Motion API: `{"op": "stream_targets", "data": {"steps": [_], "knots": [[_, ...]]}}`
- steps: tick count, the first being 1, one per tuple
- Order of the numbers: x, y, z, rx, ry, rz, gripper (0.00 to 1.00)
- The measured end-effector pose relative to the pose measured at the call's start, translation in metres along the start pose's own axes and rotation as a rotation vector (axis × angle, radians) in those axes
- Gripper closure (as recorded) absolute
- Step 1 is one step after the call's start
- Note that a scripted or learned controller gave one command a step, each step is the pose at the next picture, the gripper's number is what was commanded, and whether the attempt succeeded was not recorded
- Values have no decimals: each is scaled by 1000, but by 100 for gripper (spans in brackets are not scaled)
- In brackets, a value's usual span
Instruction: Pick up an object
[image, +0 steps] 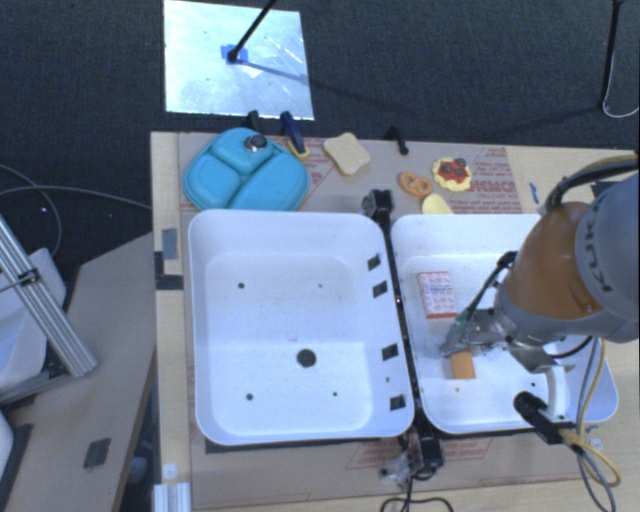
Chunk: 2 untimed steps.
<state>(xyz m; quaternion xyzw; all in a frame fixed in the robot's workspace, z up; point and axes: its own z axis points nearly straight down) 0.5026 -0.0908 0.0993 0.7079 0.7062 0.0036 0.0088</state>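
The right bin (560, 232) holds a small orange-brown block (462, 367) near its lower left and a white card with red print (436, 294) higher up. My gripper (463, 340) hangs low over this bin, directly above the block's upper end and just below the card. The gripper's tip seems to touch or nearly touch the block, but the wrist hides how they meet. The grey arm with its orange band (555, 268) covers the bin's right half. In the left bin (210, 300) lies a small dark disc (306, 358).
Behind the bins on the cardboard lie a blue divided plate (245, 172), a toast slice (347, 153), a pretzel (414, 183), a small pizza toy (452, 173) and a yellow piece (436, 205). A black divider (392, 300) runs between the bins.
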Motion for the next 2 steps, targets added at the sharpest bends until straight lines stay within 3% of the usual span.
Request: {"op": "stream_targets", "data": {"steps": [1, 2], "knots": [[63, 55, -90, 4, 9, -15, 100], [123, 50, -146, 11, 9, -11, 100]]}}
